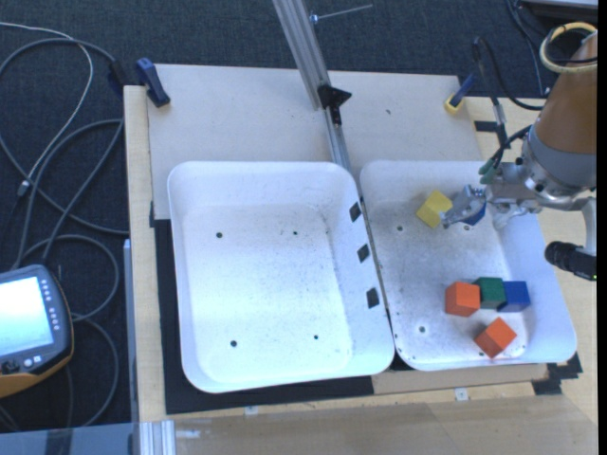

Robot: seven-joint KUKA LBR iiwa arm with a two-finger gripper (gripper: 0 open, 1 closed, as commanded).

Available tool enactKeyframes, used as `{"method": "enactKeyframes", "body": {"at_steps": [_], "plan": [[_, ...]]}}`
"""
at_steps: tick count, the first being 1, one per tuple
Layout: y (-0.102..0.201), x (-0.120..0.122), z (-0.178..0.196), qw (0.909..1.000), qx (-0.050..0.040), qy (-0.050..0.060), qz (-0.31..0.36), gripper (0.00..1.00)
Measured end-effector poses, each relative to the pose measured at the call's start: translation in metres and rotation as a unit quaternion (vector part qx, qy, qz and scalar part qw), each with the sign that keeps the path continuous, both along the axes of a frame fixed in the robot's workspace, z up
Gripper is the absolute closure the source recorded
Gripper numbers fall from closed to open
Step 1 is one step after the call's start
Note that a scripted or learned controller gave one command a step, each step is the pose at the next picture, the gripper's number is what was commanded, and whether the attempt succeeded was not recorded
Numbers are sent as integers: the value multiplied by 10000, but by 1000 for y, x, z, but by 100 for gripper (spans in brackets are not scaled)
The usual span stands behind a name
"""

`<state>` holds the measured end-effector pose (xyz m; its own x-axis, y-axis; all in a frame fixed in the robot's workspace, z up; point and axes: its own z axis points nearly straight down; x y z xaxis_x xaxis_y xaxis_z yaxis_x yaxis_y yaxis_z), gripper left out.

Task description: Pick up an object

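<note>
The pincer (467, 209) sits low in the right bin (417, 344), reaching in from three o'clock, and the yellow block (434, 209) lies just at its nine o'clock side, touching or nearly so. How wide the pincer stands, I cannot tell; the tip is a blur of grey and blue, and nothing shows gripped in it. That yellow block looks like the target: it lies alone toward the bin's twelve o'clock end, with bare floor all round, so it is the easy pick. Down at five o'clock the others crowd together, an orange block (462, 298), a green one (490, 290) and a blue one (515, 295) pressed in a row, with a second orange (495, 336) tilted just below them near the rim. Packed like that, they leave little room to slip in beside them. The left bin (194, 254) lies at nine o'clock across the divider wall, and the arm (569, 121) has free tabletop (237, 112) beyond twelve o'clock. Watch the bin's raised rim at three o'clock, close under the wrist.
</note>
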<state>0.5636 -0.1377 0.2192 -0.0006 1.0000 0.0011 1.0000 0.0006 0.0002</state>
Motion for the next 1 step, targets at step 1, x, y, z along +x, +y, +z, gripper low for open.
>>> {"method": "enactKeyframes", "body": {"at_steps": [1], "plan": [[-16, 78, -96, 10000, -6, 2, -4, 0]]}}
